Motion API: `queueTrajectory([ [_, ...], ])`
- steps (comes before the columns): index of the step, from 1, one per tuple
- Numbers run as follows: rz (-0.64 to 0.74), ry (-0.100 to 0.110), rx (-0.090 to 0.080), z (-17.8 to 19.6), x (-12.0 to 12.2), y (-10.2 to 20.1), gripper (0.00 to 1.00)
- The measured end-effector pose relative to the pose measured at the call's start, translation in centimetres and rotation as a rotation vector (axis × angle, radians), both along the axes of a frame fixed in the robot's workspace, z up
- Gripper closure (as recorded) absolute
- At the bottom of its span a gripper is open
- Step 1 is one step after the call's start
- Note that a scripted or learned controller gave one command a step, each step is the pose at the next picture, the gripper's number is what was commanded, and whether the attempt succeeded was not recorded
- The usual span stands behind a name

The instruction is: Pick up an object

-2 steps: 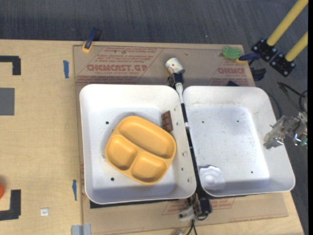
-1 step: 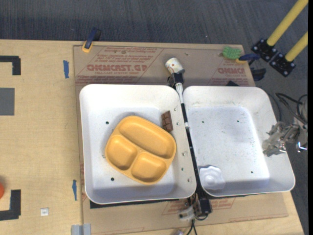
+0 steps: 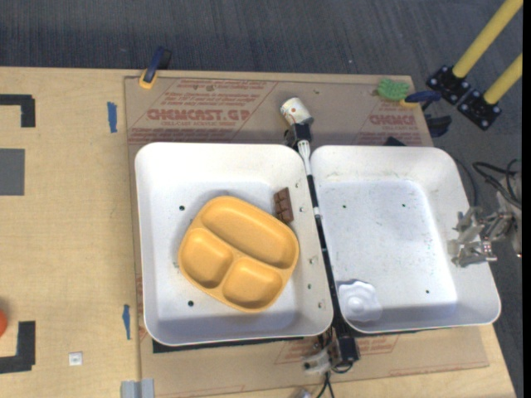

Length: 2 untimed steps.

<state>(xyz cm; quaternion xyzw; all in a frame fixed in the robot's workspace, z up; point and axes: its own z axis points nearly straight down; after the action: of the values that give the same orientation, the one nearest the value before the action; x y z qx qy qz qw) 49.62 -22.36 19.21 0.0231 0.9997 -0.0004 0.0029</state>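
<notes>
Yellow plastic tray [image 3: 239,252], lying in the left bin [image 3: 158,172], is judged light, rigid and slippery, best gripped at its rim; end effector [image 3: 474,237] state cannot be determined.

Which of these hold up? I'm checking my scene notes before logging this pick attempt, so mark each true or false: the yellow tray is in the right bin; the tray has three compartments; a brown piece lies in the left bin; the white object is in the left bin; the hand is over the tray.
1. The yellow tray is in the right bin. False: it lies in the left bin.
2. The tray has three compartments. True.
3. A brown piece lies in the left bin. True.
4. The white object is in the left bin. False: right bin, near corner.
5. The hand is over the tray. False: it's at the right bin's right edge.
</notes>
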Motion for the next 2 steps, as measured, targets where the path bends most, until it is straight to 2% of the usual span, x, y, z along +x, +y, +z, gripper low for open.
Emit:
queueTrajectory([
  [1, 0.382, 0.000, -0.001, 0.9, 4.3, 0.0, 1.00],
  [2, 0.379, -0.007, -0.003, 2.0, 4.4, 0.1, 1.00],
])
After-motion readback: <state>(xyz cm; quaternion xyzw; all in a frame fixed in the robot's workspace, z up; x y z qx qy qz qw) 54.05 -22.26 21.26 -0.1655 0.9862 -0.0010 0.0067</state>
